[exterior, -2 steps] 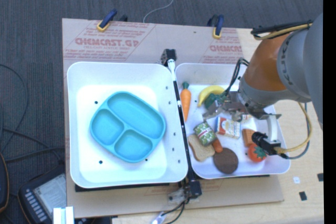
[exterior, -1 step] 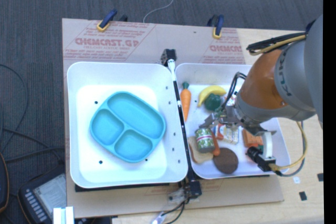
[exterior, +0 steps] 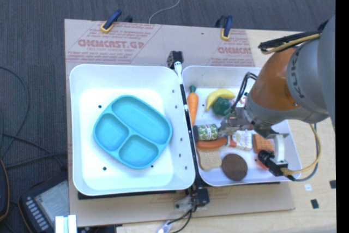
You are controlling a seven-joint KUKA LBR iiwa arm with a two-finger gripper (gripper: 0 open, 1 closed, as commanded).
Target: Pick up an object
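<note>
Dark grey carpet surrounds the tabletop point(exterior: 136, 46), a brown board clamped at its far edge, carrying two white bins. The left bin point(exterior: 82, 117) sits well away from the gripper, across the divider, and holds a blue divided plate point(exterior: 132, 131). The right bin point(exterior: 292, 155) is crowded, and the grey-and-orange arm point(exterior: 283, 90) hangs over its middle. The gripper point(exterior: 235, 125) is down among the toy food; whether it is wide, narrow or holding anything I cannot tell, since the wrist covers it. Touching or just beside it lie a green can point(exterior: 207, 131), a red sausage point(exterior: 211, 144) and a white-and-red packet point(exterior: 243, 140); a brown disc point(exterior: 234, 166) and a bread slice point(exterior: 208, 160) lie nearer the camera, a banana point(exterior: 219, 97) and a carrot point(exterior: 192, 106) beyond. The likely trouble is crowding: closing here could catch two pieces at once, or nudge the round can so it rolls clear and nothing lifts.
</note>
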